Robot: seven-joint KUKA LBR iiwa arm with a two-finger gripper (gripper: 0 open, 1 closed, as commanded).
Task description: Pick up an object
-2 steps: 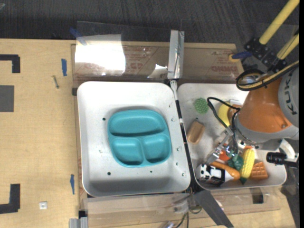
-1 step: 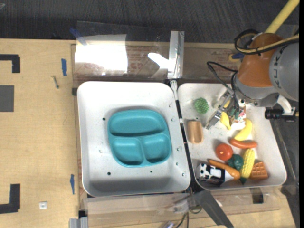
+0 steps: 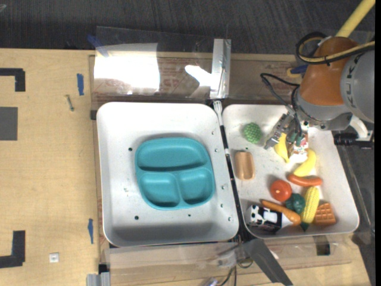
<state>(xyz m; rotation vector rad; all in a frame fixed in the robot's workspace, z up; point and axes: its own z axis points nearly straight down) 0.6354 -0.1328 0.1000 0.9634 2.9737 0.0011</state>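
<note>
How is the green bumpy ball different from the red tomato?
The green bumpy ball is green with a knobbly surface; the red tomato is red-orange and smooth. The ball lies near the far end of the right bin with bare floor around it; the tomato sits further toward the near end, crowded among other toy foods. Both are small, roundish and in the same bin.

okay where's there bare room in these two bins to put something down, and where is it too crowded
Free: the left bin floor around the teal divided tray, and the tray's own compartments. In the right bin, a bare strip lies along the top edge left of the gripper, above the green ball. Crowded: the right bin's lower half, from the tomato to the corn.
</note>
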